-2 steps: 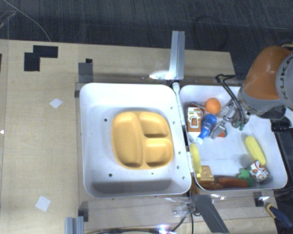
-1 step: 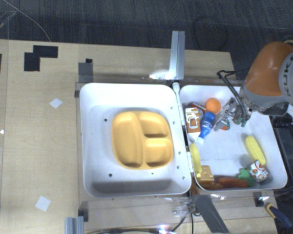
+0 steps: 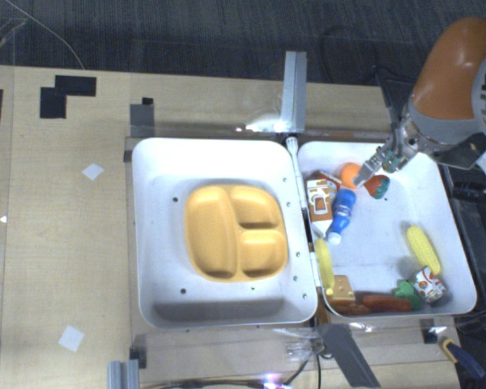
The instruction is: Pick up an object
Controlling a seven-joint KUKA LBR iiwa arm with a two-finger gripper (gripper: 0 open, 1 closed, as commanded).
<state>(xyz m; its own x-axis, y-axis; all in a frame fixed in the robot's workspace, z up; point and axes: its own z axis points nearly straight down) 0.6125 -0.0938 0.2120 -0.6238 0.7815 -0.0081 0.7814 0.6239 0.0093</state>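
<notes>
Gripper [image 3: 378, 171] hangs at 12 o'clock of the right bin [image 3: 454, 217], fingers on either side of a small red and green toy [image 3: 377, 187]; a close on it can't be confirmed, opening looks narrow. Orange ball [image 3: 351, 173] just beside, at its 9 o'clock. The toy looks light, hard plastic, rounded, probably slippery. Best hold: across its middle, squarely.
</notes>
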